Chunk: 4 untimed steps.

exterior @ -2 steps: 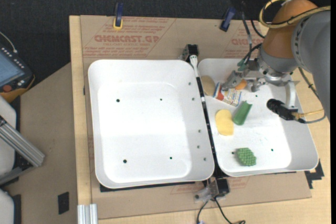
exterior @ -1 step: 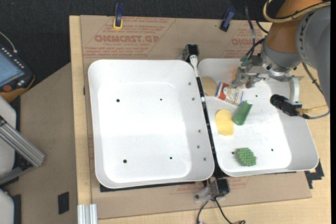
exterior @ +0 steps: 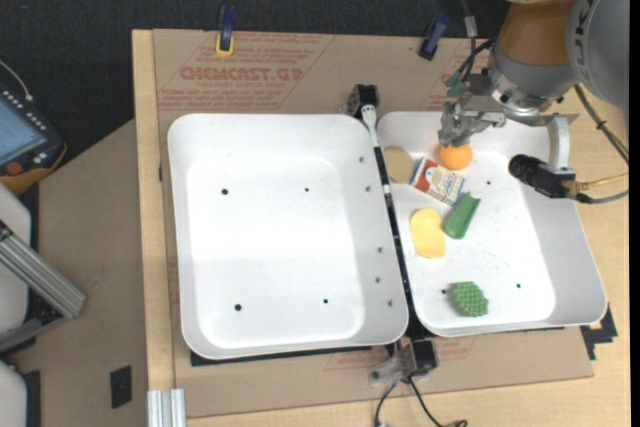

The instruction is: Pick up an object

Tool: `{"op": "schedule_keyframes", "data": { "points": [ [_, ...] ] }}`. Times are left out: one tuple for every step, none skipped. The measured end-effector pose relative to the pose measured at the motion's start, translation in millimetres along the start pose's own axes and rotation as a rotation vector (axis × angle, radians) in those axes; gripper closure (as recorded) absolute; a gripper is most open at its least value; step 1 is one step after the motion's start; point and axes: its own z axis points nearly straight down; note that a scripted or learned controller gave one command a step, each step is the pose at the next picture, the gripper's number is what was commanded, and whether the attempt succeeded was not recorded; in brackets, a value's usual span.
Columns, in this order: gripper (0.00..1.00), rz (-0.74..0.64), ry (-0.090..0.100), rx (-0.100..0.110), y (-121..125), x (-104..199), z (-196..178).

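Where the grey arm [exterior: 590, 25] with its glossy orange band reaches over the right-hand bin [exterior: 560, 265], the tool [exterior: 457, 137] hangs at that bin's far edge, directly above a small round orange ball [exterior: 456, 156]. Its metal fingers point down and seem to touch the top of the ball, but whether they are spread or closed around it cannot be told from this angle.

Both bins are shallow, smooth white plastic trays with rounded corners, sitting side by side on a flat brown cardboard sheet [exterior: 250, 65] printed with red lettering, which covers the bench. The left bin [exterior: 200, 215] shows a few small dark dots on its floor.

Near the ball, just toward the front edge, lies a crumpled red-and-white packet [exterior: 437, 180]. A tan rounded object [exterior: 398, 163] sits beside it against the bin's left wall. Toward the front of the packet, a green cylindrical piece [exterior: 462, 216] lies tilted, touching a smooth, pale yellow blocky shape [exterior: 428, 233]. Further toward the front edge rests a knobbly green lump [exterior: 467, 298] with a bumpy texture, apart from the others.
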Motion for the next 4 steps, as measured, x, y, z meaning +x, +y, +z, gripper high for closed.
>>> {"op": "schedule_keyframes", "data": {
  "points": [
    [1.0, 0.01, -0.004, 0.001, -36.6, -40.6, -81.9],
    [1.0, 0.013, -0.004, 0.008, -76.4, -111.6, -96.8],
    [1.0, 0.013, -0.001, 0.013, -130.1, -143.7, -88.7],
    [1.0, -0.002, 0.005, 0.013, -139.9, -46.6, -68.5]
  ]
}}
